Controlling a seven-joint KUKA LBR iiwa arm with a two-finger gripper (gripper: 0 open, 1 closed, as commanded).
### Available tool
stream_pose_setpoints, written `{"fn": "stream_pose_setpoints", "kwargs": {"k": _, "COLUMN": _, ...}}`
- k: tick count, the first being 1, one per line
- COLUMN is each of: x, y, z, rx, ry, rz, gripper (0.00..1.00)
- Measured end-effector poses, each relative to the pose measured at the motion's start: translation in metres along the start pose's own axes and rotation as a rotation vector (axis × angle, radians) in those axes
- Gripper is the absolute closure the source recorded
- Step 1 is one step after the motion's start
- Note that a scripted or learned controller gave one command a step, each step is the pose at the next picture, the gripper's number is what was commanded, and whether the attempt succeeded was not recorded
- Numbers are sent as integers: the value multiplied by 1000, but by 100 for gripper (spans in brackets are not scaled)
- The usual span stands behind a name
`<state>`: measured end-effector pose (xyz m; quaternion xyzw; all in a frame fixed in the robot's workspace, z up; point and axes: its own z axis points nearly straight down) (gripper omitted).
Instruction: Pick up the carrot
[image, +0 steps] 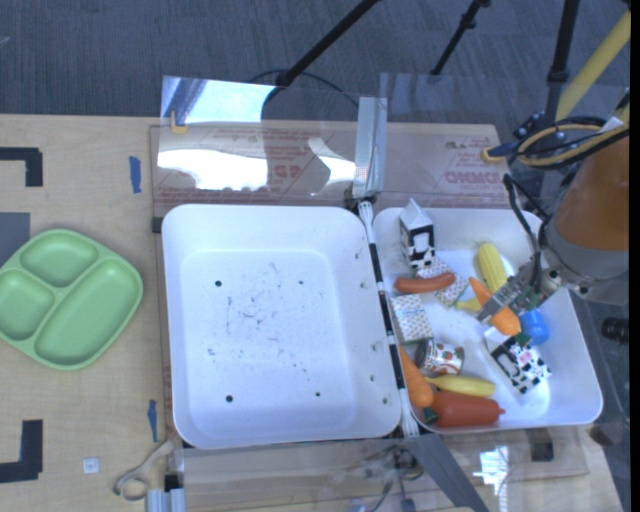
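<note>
Seen from above at a slant, a grey robot arm with an orange band (600, 200) reaches in from the right over the right-hand shallow white bin (575, 395), its hand (508, 303) lowered among a scatter of toy food. The hand sits on or just above a small orange carrot (495, 308) near the middle of that bin, with a blue ball-like piece (535, 327) just to its right; whether the carrot lies between the fingers, and whether they are spread or pressed together, cannot be told at this size. A second orange carrot (414, 378) lies along the bin's left wall. Around them are a yellow corn cob (491, 265), a reddish-brown sausage (424, 283), a black-and-white milk carton (416, 238), a yellow banana (462, 384), a red pepper-like piece (466, 408) and a black-and-white spotted block (521, 365). The left-hand shallow white bin (270, 320) shows only faint scuff marks and small dark dots. On the wooden bench (80, 170), well to the left of both bins, rests a pale green divided plastic plate (65, 298)
</note>
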<state>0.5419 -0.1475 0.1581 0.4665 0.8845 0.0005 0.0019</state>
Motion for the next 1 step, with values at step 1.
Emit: {"fn": "stream_pose_setpoints", "kwargs": {"k": 1, "x": 53, "y": -2, "z": -35, "rx": 3, "ry": 4, "rz": 278, "gripper": 100}}
